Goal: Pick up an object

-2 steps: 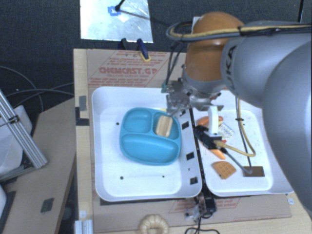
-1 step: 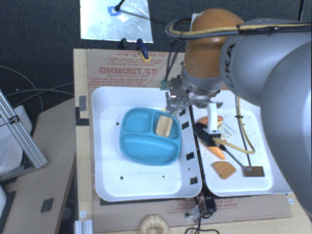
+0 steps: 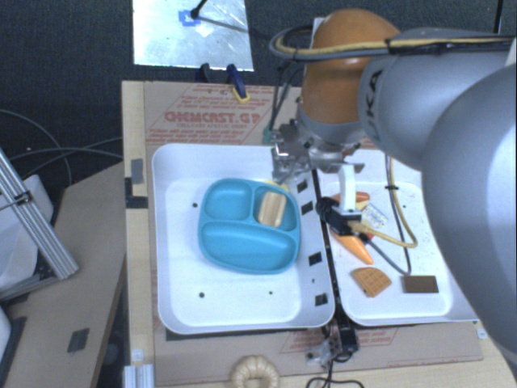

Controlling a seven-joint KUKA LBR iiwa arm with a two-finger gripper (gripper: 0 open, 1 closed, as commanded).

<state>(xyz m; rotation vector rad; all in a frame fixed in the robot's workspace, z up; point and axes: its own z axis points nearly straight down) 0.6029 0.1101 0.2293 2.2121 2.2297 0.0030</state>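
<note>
A blue divided plate (image 3: 230, 245) lies in the left white bin (image 3: 182, 297). A tan block-shaped piece (image 3: 272, 208) rests in the plate's upper right compartment. My gripper (image 3: 283, 170) hangs just above the far right edge of the plate, a little beyond the tan piece, close to the wall between the bins. The right bin (image 3: 440, 305) holds an orange carrot (image 3: 356, 248), a tan waffle-like cracker (image 3: 370, 281), a flat brown rectangle (image 3: 420, 284) and a red and white item (image 3: 359, 198) partly hidden behind the gripper mount.
The grey arm and its orange band cover the upper right of the view and part of the right bin. A cardboard sheet (image 3: 202, 115) lies under the bins. A metal plate (image 3: 190, 23) sits at the back.
</note>
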